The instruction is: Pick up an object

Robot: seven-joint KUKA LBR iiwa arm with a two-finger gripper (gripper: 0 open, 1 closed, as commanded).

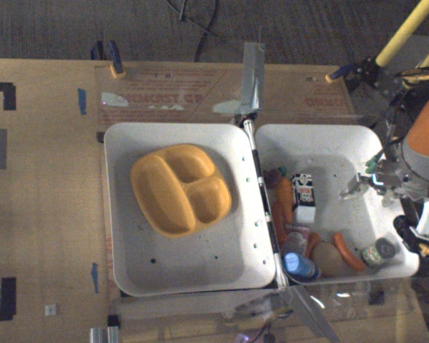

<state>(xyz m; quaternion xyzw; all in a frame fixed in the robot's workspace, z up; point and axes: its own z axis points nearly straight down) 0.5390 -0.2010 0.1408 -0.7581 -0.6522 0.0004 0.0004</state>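
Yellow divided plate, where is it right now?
The yellow divided plate lies in the left bin, toward its upper middle, apart from the clutter in the right bin.

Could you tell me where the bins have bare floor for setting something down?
Left bin: a bare strip in front of the yellow divided plate. Right bin: its far half, beyond the milk carton. Its near edge is crowded.

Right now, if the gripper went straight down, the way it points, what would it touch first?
Probably the bare white floor of the right bin, below the gripper. The milk carton lies further left. Depth is unclear.
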